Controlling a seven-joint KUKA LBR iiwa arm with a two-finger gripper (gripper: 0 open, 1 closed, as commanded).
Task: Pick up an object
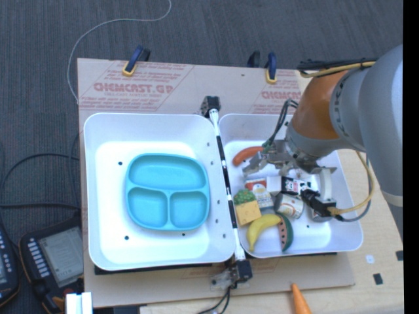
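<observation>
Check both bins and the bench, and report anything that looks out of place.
One thing stands out: an orange carrot-like piece lies outside the bins on the bench's front edge. The banana, cheese block and other toys sit crowded in the right bin.

Two white bins side by side, arm reaching in from the right.

Left bin [98,175] holding a blue divided plate [167,191]. Right bin [347,237] crowded: gripper [283,165] low over an orange sausage [247,154], with a yellow banana [260,229], watermelon slice [284,233] and cheese wedge [247,212] nearer the front.
</observation>
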